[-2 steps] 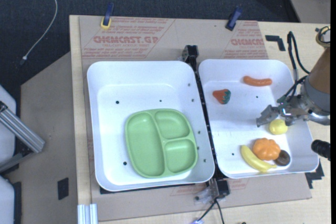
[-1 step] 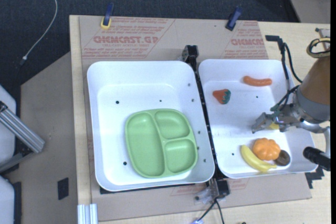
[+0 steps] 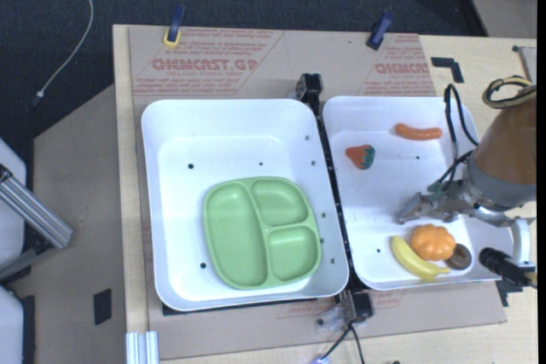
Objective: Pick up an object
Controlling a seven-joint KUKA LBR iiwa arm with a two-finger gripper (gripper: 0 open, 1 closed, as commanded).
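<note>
The gripper point(image 3: 424, 206) is hovering low in the right bin point(image 3: 375, 264), its fingers spreading apart and gripping nothing, just above an orange fruit point(image 3: 432, 242). A yellow banana point(image 3: 411, 257) is lying beside that fruit, while a sausage point(image 3: 417, 131) and a strawberry point(image 3: 361, 156) are resting farther back. A green divided plate point(image 3: 260, 231) is sitting in the left bin point(image 3: 171, 149).

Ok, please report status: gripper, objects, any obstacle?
Gripper low in right bin, above orange fruit. Nothing seen held. Banana touches fruit; brown piece beside.
</note>
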